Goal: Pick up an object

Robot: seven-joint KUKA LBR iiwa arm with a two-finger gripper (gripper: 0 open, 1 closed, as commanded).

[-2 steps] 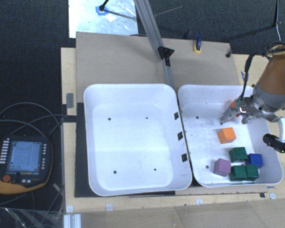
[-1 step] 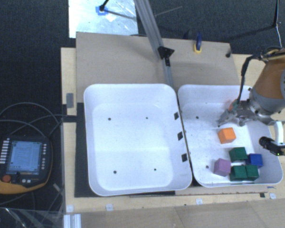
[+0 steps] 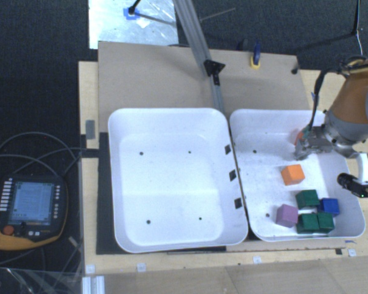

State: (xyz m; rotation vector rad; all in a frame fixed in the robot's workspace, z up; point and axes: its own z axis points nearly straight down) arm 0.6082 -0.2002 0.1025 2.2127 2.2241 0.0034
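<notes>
The right-hand white bin (image 3: 257,127) is taken as the landmark for everything else. Over its far right part, the gripper (image 3: 303,146) is seen at the end of the grey arm (image 3: 349,130), whose orange band (image 3: 356,94) rises above the wrist beyond the bin's right rim. Whether anything is pinched at the gripper tip cannot be told, since the tip is small and blurred, with a reddish patch at that spot. On the floor of this bin, an orange cube (image 3: 292,174) is found nearer the viewer than the gripper tip and apart from it. Toward the bin's near right corner, a cluster of blocks is gathered: a purple cube (image 3: 287,215) at the cluster's left, a dark green block (image 3: 306,198) just behind it and to its right, a blue cube (image 3: 329,206) beside that green block on its right, and two more green blocks (image 3: 314,223) along the near rim, packed against one another. A second white bin (image 3: 172,121) is set against the landmark bin's left wall, joined along the shared edge by small dark clips (image 3: 232,174). Well to the left of both, off the bench, a teach pendant (image 3: 29,211) with a lit screen is laid on the dark floor.
</notes>
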